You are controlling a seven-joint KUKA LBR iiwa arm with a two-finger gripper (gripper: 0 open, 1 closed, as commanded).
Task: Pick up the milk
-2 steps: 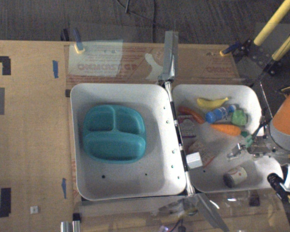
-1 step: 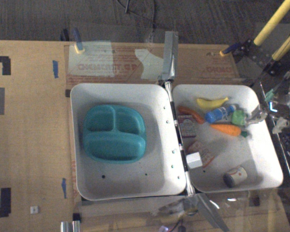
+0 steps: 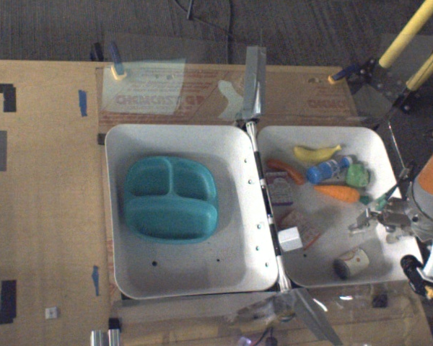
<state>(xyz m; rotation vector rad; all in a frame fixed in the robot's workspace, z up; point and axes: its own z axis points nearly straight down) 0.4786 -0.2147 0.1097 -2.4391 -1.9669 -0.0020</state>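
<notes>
The milk [image 3: 289, 238] is a small white carton lying in the right bin [image 3: 325, 137], close to its left wall near the front. My gripper [image 3: 369, 215] hangs over the right side of that bin, near the orange carrot [image 3: 339, 193]. It is well to the right of the carton and apart from it. Nothing shows in its grasp.
The right bin also holds a yellow banana [image 3: 316, 151], a blue bottle [image 3: 327, 170], a green item [image 3: 356, 174], a second orange piece [image 3: 285, 170], a dark box [image 3: 278, 188], a flat packet [image 3: 304, 226] and a grey can [image 3: 351, 262]. A teal divided plate [image 3: 171, 197] lies in the left bin [image 3: 130, 272].
</notes>
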